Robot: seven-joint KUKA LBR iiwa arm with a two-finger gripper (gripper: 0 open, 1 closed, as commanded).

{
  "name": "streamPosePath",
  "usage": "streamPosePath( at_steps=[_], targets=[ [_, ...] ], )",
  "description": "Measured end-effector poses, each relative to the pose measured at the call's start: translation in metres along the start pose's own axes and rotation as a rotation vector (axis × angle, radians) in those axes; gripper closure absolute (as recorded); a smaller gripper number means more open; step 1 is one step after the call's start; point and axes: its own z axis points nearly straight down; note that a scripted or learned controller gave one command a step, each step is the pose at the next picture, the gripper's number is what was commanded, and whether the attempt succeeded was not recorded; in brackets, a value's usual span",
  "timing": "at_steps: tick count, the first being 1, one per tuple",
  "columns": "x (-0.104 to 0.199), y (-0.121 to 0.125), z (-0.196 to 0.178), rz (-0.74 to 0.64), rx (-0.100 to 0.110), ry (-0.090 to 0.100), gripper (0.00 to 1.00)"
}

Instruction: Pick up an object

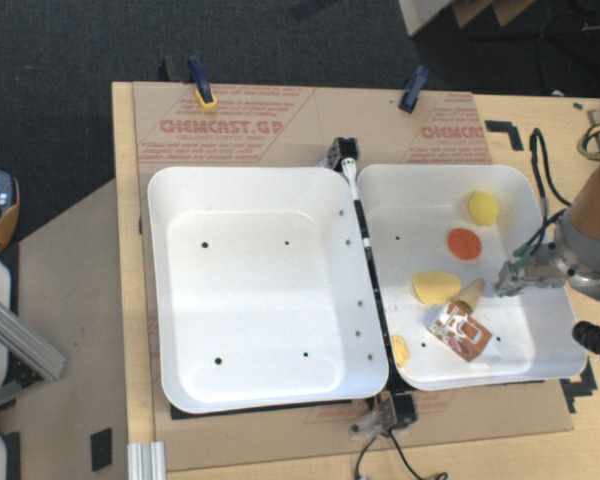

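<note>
The desk (pixel 280 118) bears two shallow white bins side by side, their inner rims touching along a dark seam; the left bin (pixel 170 268) offers a wide bare floor, while the right bin (pixel 420 193) has open floor along its far-left part; two clamps, one blue and yellow (pixel 200 83) and one blue (pixel 414 88), sit at the desk's far edge; in the right bin lie a yellow ball (pixel 484 207), a red disc (pixel 465 243), a pale yellow lump (pixel 436 288), a brown and white packet (pixel 461 332) and a small orange piece (pixel 399 350) by the near-left rim; the hand (pixel 510 278) hangs at the bin's right side, whether its fingers are apart or together I cannot tell; the red disc lies just to its far left, the packet near below it.
</note>
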Motion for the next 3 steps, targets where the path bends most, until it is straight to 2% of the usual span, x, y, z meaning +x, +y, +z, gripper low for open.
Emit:
streamPosePath(
  at_steps=[1,2,3],
  targets=[
    [0.040,0.116,0.008,-0.008,-0.007,0.002,1.00],
    [0.036,0.111,0.008,-0.001,0.002,0.003,0.00],
    [0.036,0.112,-0.003,-0.001,-0.002,0.002,1.00]
  ],
)
